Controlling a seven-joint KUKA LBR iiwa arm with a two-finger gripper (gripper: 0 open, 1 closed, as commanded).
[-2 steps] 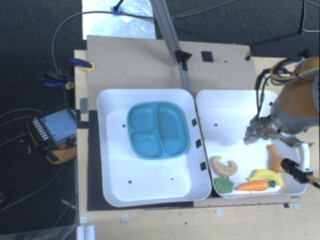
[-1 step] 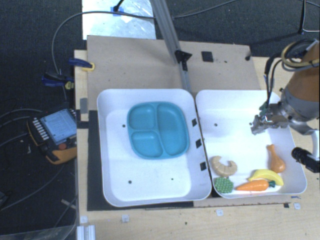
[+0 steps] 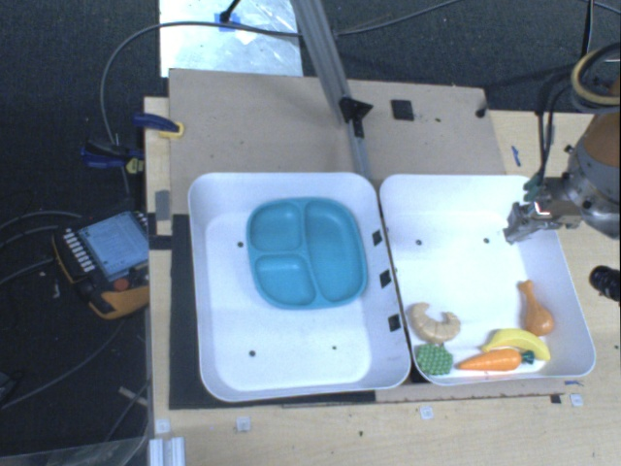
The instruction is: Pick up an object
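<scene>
The right bin holds several toy foods along its near edge: a tan croissant, a green broccoli piece, an orange carrot, a yellow banana and a brown drumstick. My gripper hangs over the bin's far right side, well above and behind the drumstick. Nothing shows between its fingers, and their spread is too small to make out.
The left bin carries a blue divided plate. A grey pole slants across the bench behind the bins. Clamps and a handheld device lie off the bench to the left.
</scene>
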